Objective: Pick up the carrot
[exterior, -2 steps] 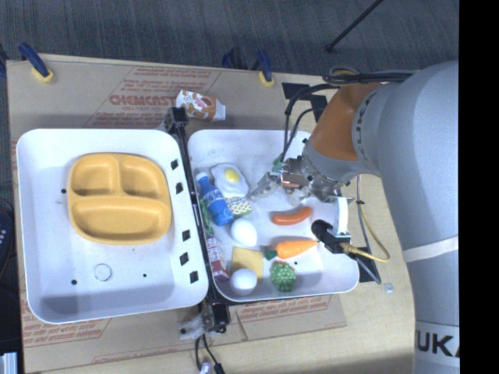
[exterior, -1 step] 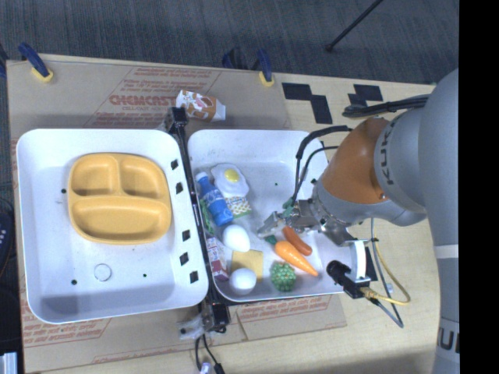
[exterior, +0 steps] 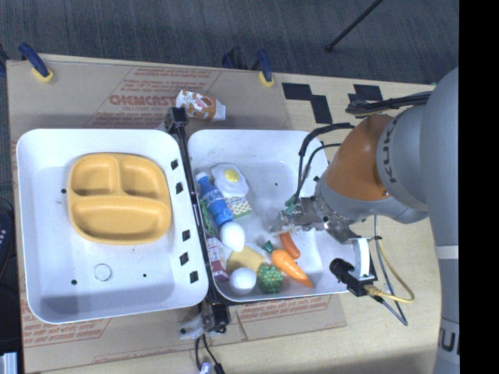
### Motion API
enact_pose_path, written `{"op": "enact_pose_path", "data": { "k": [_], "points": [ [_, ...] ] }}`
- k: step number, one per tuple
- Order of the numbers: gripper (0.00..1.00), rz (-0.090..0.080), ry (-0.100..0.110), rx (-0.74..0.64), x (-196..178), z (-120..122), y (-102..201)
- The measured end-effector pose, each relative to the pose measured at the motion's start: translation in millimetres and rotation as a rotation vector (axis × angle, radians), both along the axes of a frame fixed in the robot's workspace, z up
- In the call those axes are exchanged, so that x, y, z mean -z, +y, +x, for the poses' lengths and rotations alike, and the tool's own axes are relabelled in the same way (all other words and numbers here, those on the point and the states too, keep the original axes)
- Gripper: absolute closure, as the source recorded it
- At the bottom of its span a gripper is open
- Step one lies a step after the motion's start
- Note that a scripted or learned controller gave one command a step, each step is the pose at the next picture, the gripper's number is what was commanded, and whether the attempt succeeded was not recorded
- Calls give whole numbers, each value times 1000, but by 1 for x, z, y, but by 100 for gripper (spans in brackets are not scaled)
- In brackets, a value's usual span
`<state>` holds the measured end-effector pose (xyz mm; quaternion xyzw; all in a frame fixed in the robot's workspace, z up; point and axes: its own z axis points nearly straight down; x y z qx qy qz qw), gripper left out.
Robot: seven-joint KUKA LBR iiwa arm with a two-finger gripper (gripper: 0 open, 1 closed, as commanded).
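Observation:
The carrot [exterior: 293,269] is orange and tapered, and lies near the front wall of the right bin [exterior: 257,142], pointing to the right. A shorter orange piece [exterior: 289,245] with a green top lies just behind it. My gripper [exterior: 291,218] hangs low over the right side of this bin, just behind the short orange piece and a little behind the carrot. Nothing shows as held in it. The grey wrist with its orange band [exterior: 359,166] reaches in from the right.
A green broccoli [exterior: 270,279], a white ball [exterior: 242,280], a yellow wedge [exterior: 246,257], a white egg [exterior: 232,234], a blue bottle [exterior: 211,199] and a fried egg [exterior: 231,179] crowd the right bin's left half. The left bin [exterior: 39,232] holds a yellow divided tray [exterior: 119,195].

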<state>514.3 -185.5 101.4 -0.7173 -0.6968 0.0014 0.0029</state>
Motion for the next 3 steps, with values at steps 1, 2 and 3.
{"op": "enact_pose_path", "data": {
  "k": [1,2,3],
  "points": [
    [100,-2,-5,107,-131,9,23],
    [100,0,1,94,-30,-39,60],
    [100,-3,-2,292,-102,-38,61]
  ]
}}
